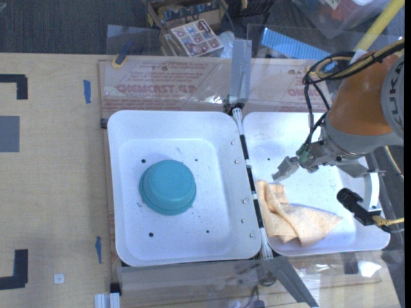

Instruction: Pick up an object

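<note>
A teal bowl (168, 186) lies upside down in the left bin (128, 133). An orange-yellow cloth (295, 215) lies crumpled along the front of the right bin (270, 130). My gripper (284, 168) hangs over the right bin, just above and behind the cloth's left corner, apart from it. Nothing shows between its fingers. The arm's orange band sits above it at the right.
A raised divider (244, 165) separates the two bins. Behind them lie a clear plastic sheet (173, 85), a cardboard box (186, 11) and clutter on the floor. The wooden bench (51, 172) extends to the left.
</note>
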`<state>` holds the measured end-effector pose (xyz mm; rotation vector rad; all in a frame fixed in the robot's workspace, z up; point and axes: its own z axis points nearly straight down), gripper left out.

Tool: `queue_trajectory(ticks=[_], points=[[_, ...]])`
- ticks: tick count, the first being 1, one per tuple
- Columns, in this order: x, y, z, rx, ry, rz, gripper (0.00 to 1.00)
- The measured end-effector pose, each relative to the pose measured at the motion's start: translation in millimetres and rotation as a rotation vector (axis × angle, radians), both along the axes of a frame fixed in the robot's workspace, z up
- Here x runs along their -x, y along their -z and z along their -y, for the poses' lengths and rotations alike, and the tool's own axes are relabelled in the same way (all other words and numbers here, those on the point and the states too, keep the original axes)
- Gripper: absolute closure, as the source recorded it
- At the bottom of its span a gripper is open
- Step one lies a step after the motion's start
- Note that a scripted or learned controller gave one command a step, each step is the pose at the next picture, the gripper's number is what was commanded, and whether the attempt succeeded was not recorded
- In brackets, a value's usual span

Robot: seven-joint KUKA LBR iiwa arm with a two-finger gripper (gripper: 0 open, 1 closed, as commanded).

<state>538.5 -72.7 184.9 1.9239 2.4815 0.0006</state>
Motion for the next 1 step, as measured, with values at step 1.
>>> queue_trajectory(ticks=[1], points=[[15.2, 95.4, 30.1, 0.000, 0.009, 0.010, 0.00]])
